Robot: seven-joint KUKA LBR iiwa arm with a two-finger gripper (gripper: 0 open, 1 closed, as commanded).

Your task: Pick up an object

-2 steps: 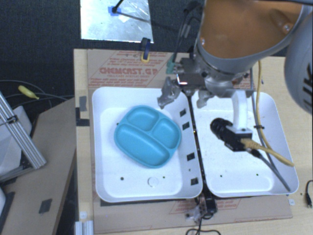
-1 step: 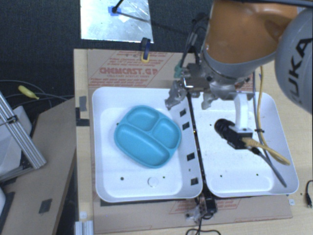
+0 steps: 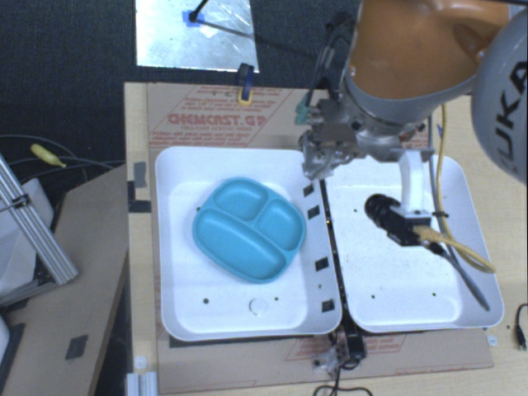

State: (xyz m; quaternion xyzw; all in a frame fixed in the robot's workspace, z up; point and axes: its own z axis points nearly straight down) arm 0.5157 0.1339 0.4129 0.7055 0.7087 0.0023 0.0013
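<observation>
The gripper [image 3: 323,162] is seen hanging low over the far end of the ridge where the two bins meet, carried by the grey and orange arm [image 3: 412,31] that reaches in from the right of the view. Nothing is seen grasped in it. Whether it is released or clenched cannot be told, since its tip is looked at from above and is masked by its own metal body. Its height above the bin rims cannot be judged either.

Just beside the gripper, toward the view's right, a black cylindrical part on a white bracket [image 3: 388,214] is seen over the right bin [image 3: 462,304], with a yellow hose [image 3: 462,254] trailing from it. It is judged to be arm-mounted gear rather than a loose object, though this cannot be settled from one slanted view. How much of the right bin's floor lies hidden beneath the arm cannot be told.

Below and to the view's left of the gripper, the blue divided plate [image 3: 247,229] lies flat in the left bin [image 3: 169,246], apart from the walls and open from above. It is taken as the task's thing. As a broad, shallow item, it is judged to be graspable only by its rim, so the gripper's present place over the ridge is judged a staging position, not a grasp.

Farther out, the bins are borne on a printed cardboard sheet [image 3: 214,120] on the desk, with a yellow clamp [image 3: 245,85] at its far edge and a foil sheet [image 3: 194,23] beyond. The arm's upper part is cut off by the frame.
</observation>
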